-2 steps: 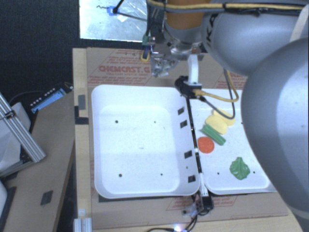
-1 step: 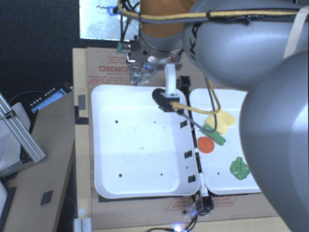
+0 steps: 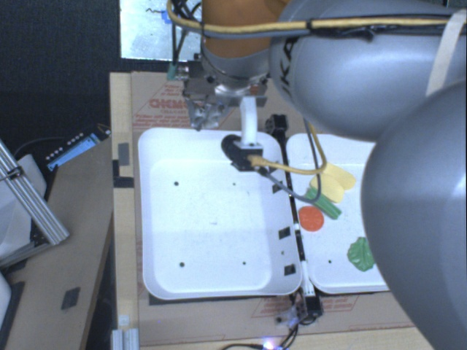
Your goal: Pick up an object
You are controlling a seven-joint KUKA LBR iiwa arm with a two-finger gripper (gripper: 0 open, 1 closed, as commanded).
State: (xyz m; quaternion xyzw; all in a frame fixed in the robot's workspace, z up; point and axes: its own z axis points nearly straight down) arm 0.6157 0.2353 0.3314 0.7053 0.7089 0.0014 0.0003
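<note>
four loose candidates for the pick, all in the right bin (image 3: 332, 272). the orange disc (image 3: 311, 219) is the reference: it is round and flat on the bin floor near the bin's left wall, with no long axis. a green stick (image 3: 326, 207) sits just behind the orange disc and looks to touch its far edge; its long axis runs on a diagonal, one end pointing far-left and the other near-right. a yellow piece (image 3: 334, 181) lies just behind that, farther from the orange disc; it is elongated, its long axis roughly left-right, with the right end tipped toward the far side. a green leafy lump (image 3: 359, 254) lies near-right of the orange disc, apart from it; it is blobby and i cannot tell which way it points. the left bin (image 3: 146, 217), left of the orange disc, has a few dark specks (image 3: 176, 184) on its white floor. the gripper (image 3: 206, 114) is well apart from the orange disc, far-left of it, over the left bin's far rim. cannot tell how far open it is, or whether it has hold of anything. the grey arm (image 3: 350, 57) crosses above the right bin.
</note>
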